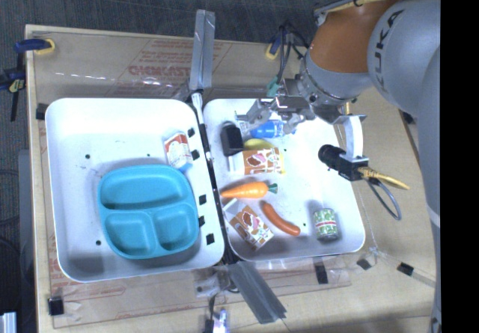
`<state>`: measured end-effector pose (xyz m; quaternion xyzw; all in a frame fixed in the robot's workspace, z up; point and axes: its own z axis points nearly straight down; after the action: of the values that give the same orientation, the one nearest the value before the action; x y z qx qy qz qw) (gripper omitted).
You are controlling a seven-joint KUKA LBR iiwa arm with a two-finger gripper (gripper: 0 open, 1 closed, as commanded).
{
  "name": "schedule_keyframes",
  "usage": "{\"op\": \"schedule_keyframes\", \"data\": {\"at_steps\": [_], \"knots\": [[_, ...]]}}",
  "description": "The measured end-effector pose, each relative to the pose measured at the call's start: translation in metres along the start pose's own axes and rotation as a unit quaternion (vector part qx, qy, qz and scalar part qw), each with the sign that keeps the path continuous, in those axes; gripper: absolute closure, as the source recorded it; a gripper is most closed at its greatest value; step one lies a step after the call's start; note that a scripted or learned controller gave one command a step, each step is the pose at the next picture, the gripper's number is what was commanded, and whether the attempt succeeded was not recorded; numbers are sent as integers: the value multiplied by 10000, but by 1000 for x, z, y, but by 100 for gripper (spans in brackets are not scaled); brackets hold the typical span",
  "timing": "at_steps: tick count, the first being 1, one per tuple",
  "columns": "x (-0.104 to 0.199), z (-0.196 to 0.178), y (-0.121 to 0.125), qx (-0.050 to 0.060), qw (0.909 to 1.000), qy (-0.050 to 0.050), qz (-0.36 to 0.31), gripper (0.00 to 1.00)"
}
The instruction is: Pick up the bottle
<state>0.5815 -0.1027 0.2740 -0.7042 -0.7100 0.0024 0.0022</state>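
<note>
- Dark grey flooring surrounded a pale wooden counter (90, 47), which carried two shallow white bins side by side.
- We noted the left bin (67, 122) held a blue compartment tray (147, 212) toward its near right part, and a small red-and-white carton (177, 149) against its right wall.
- We found the right bin (352, 238) more crowded. A black object (230, 138) lay near its left wall; a yellow item (258, 144) peeked out just above a brown printed carton (263, 161).
- Below those, we logged a carrot (244, 190), a second printed carton (251, 225) tilted beside it, a sausage (280, 220) just right of that carton, and a small green can (325, 223) standing upright near the right wall.
- We placed the bottle (267, 130), blue, lying on its side at the far end of the right bin, just above the yellow item.
- We saw the grey arm (397, 32) with its orange band reaching in from the right, its gripper (278, 116) down over the bottle, metal fingers (258, 109) close about it.
- We could not tell whether the gripper was clenched or released, nor whether it truly had hold of the bottle.
- A black cylindrical fitting (337, 160) hung at the bin's right side, beneath the arm.
</note>
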Motion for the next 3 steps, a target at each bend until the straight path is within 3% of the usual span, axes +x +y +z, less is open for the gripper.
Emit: {"op": "schedule_keyframes", "data": {"at_steps": [1,2,3], "knots": [[-62,131,41,-7,9944,1,-1061,0],[-100,167,82,-109,9964,-34,-837,0],[-100,152,87,-174,9960,-67,-870,100]]}}
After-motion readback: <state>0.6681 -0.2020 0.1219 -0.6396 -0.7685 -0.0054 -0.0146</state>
